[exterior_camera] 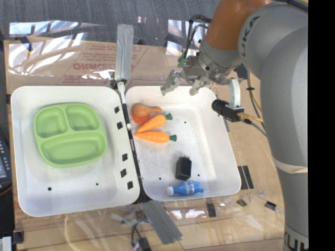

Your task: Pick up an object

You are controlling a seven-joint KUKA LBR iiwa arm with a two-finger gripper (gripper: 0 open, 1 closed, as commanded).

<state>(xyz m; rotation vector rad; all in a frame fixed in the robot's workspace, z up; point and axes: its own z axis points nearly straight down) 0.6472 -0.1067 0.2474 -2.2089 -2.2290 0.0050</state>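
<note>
Over the far edge of the right shallow white bin (222,156) hangs the metal two-finger gripper (183,86) of the big grey arm (282,88) with the orange band (235,14). Its two fingers (168,84) are spread apart, and nothing sits between them. It grasps no toy.

Just below the gripper, inside the same bin, lie three orange toys close together. Nearest is the orange plastic chicken leg (144,110). Right under that, and touching it, is the first orange toy carrot with a green tip (153,122). A second orange toy carrot with a green end (155,137) lies just below the first one.

Farther down from the gripper, well apart from the carrots, sits a small black box-shaped thing (183,168). Just past that, near the close wall of the bin, lies a small blue plastic bottle with a white cap (186,189) on its side.

Off to the side of the gripper, in the left shallow white bin (31,192), rests a green plastic plate with three parts (69,134). It is far from the gripper.
</note>
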